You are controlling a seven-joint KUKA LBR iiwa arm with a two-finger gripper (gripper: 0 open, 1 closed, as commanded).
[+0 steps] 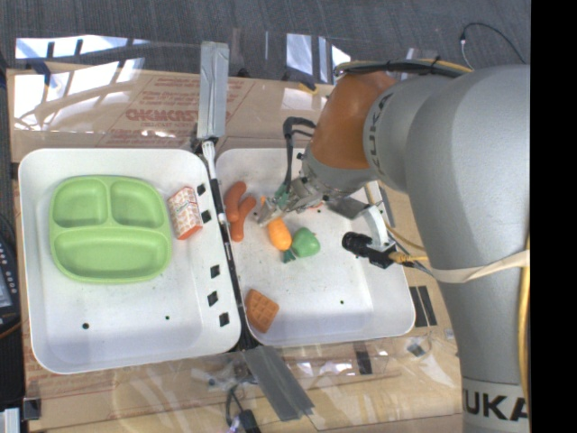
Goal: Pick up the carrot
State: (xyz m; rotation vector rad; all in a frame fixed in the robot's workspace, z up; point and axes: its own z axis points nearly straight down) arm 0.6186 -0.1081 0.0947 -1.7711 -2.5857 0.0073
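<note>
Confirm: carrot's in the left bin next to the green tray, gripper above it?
Not quite. The camera view shows the carrot in the right bin, beside a green toy, not in the left bin with the green tray. The gripper is just above the carrot.

The robot arm (469, 206) bears large dark letters near its base at the lower right, and "UKA" can be read there before the frame cuts the word off. The flattened cardboard sheet (153, 106) behind the bins carries lines of red print, too blurred to read. The small carton (184, 212) in the left bin has printing that is also illegible.
</note>
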